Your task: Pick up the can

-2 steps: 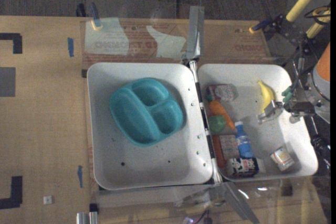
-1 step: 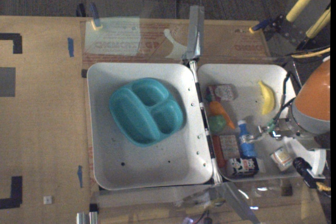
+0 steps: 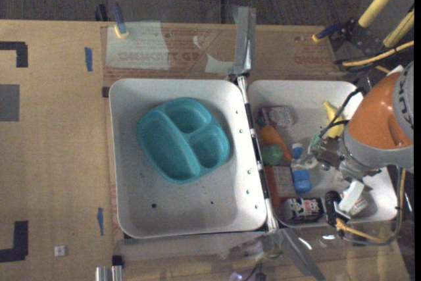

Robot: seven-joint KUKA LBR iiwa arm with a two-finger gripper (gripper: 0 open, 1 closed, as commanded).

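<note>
Reaching in from the right of the frame, I hold my gripper (image 3: 325,156) low over the middle of the right bin (image 3: 302,86), and my own wrist hides it enough that I cannot tell how far open it is. I see nothing held in it.

The can (image 3: 302,209) lies on its side at the bin's lower edge, dark with a white label, close against the wall. I judge that a round thing would roll and settle there. It sits below and slightly left of my gripper in the frame, near but apart, with a small blue thing (image 3: 300,181) between us. A green ball (image 3: 273,154) and an orange thing (image 3: 272,137) crowd the bin's left wall. The left bin (image 3: 197,210) carries a teal divided plate (image 3: 184,139), well apart from all this, so it should not get in my way.
</note>
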